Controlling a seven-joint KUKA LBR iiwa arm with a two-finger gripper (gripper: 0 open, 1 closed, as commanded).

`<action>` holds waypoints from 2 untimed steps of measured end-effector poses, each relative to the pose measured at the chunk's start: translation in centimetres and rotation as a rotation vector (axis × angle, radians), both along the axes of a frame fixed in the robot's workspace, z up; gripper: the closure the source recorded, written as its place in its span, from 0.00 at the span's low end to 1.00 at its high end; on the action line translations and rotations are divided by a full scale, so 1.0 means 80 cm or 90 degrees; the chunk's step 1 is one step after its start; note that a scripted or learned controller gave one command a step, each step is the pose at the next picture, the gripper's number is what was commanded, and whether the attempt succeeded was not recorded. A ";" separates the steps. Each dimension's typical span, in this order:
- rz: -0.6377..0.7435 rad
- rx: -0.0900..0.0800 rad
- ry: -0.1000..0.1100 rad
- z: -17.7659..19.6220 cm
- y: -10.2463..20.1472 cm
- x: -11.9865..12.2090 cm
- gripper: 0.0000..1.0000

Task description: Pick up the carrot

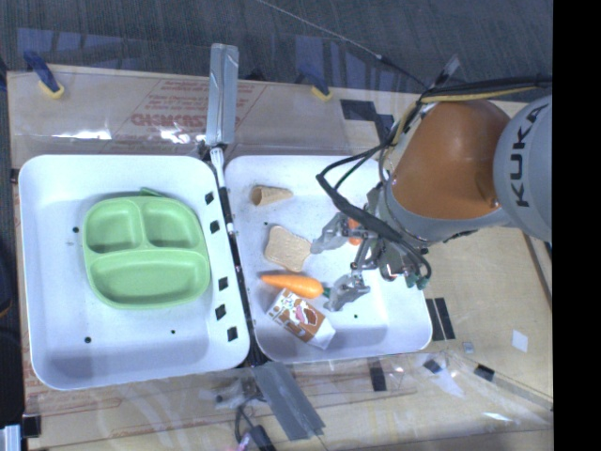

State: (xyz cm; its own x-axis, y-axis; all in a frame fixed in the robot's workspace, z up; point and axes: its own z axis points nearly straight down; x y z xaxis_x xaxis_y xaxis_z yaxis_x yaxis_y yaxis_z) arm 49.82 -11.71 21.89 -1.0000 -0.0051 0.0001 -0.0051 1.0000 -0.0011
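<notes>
Orange carrot (292, 284), seemingly green-tipped, lying flat in right bin (404, 332)

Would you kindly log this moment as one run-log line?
gripper: open, nothing held | carrot: lying in right bin, left of gripper | status: not yet grasped

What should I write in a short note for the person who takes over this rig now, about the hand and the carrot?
Hand: open, over the right bin, holding nothing; its fingers stand just right of the carrot's green end.
Carrot: lies flat in the right bin, between the bread slice and the small carton.
Green plate: in the left bin.
Done: hand brought near the carrot.
Left: close on the carrot and lift it.
</notes>
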 end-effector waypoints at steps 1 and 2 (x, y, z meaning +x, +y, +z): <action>0.004 0.000 -0.007 -0.124 0.024 0.046 0.00; 0.010 0.000 -0.006 -0.109 0.027 0.048 1.00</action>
State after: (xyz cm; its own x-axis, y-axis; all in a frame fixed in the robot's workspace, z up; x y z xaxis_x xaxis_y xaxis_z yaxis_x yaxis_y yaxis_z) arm 53.68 -9.58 13.15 -0.9997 -0.0215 -0.0101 -0.0215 0.9998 -0.0017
